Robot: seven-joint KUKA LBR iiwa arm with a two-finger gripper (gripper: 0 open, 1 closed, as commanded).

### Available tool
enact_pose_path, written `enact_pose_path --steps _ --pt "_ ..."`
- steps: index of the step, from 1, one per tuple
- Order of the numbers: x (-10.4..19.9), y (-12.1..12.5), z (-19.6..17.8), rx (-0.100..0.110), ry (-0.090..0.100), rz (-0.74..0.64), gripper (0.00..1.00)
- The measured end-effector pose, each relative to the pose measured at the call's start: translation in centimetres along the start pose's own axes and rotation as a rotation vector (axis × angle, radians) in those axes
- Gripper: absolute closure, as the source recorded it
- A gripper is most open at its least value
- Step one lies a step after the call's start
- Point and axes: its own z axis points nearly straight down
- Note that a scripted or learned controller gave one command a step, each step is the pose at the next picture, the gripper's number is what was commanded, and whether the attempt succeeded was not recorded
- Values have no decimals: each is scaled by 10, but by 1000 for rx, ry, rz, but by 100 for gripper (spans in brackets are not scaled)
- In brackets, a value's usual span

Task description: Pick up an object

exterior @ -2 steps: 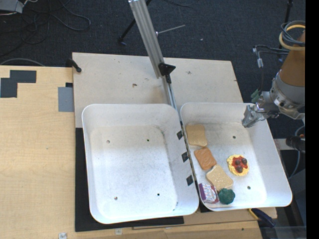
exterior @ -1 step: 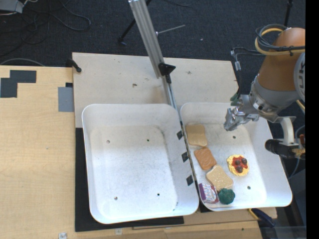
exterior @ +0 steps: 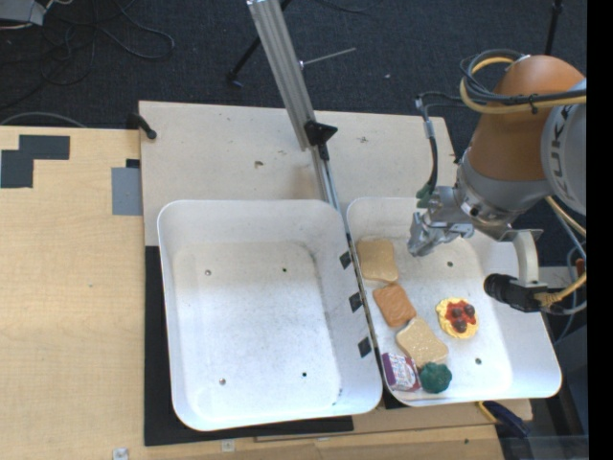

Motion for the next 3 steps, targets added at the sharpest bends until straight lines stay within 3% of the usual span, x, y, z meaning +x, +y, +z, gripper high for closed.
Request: enact_pose_path --steps 1,3 --pt "48 -2 5 1 0 0 100" --pt "155 -38 16 2 0 -1 100"
